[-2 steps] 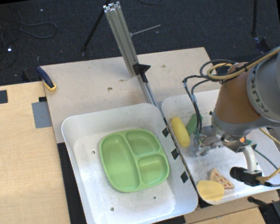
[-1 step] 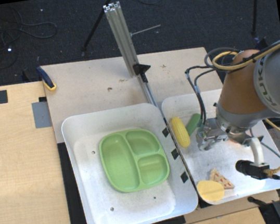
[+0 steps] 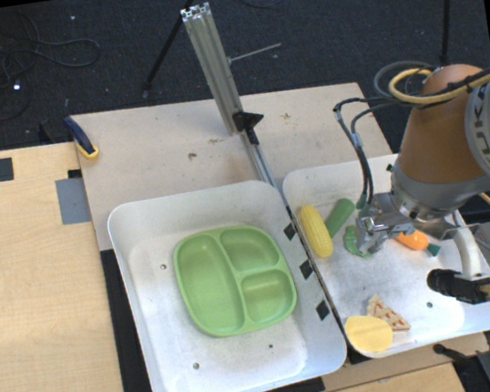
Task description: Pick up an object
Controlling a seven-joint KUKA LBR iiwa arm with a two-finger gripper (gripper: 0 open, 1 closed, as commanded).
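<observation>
My gripper (image 3: 373, 233) is low in the right bin (image 3: 449, 320), near its middle. It is right against a small green piece (image 3: 356, 243) on its left side. An orange carrot-like toy (image 3: 412, 241) lies just to the gripper's right. A yellow corn cob (image 3: 314, 230) and a green pickle-shaped toy (image 3: 339, 214) lie side by side to the left of the gripper. Near the front of the bin are a flat yellow disc (image 3: 369, 335) and a tan lattice piece (image 3: 387, 313).
The left bin (image 3: 162, 370) holds a green divided plate (image 3: 235, 278). An aluminium post (image 3: 218, 70) stands behind the bins. The divider between the bins carries black clips (image 3: 305, 268). The arm's bulky grey and orange body (image 3: 449, 144) overhangs the right bin's far right side.
</observation>
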